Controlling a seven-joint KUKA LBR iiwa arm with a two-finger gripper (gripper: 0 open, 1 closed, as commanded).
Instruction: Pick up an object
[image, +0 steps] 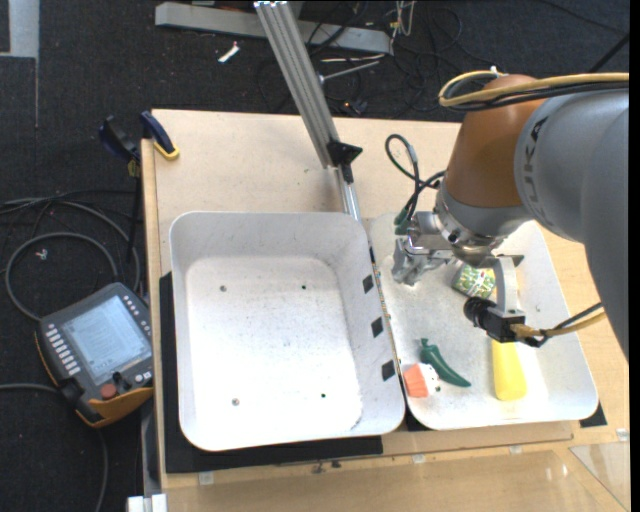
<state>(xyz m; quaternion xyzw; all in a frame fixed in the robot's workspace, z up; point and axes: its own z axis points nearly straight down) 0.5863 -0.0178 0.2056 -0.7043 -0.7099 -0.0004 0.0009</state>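
Note:
My gripper (408, 266) hangs low over the upper left part of the right bin (560, 400), close to the wall that it shares with the left bin. A green and white patterned object (476, 281) lies just to its right, partly under the wrist. Lower in the same bin rest a yellow object (508, 371), a green curved piece (443, 364) and a small orange and white piece (420, 380). Nothing shows in the gripper's grasp.
The left bin (200, 240) is a broad white tray with dark specks. A slanted metal rail (305, 90) runs down to the bins' top edge. A black cable fitting (492, 320) hangs off the wrist. A teach pendant (95, 345) lies left of the bench.

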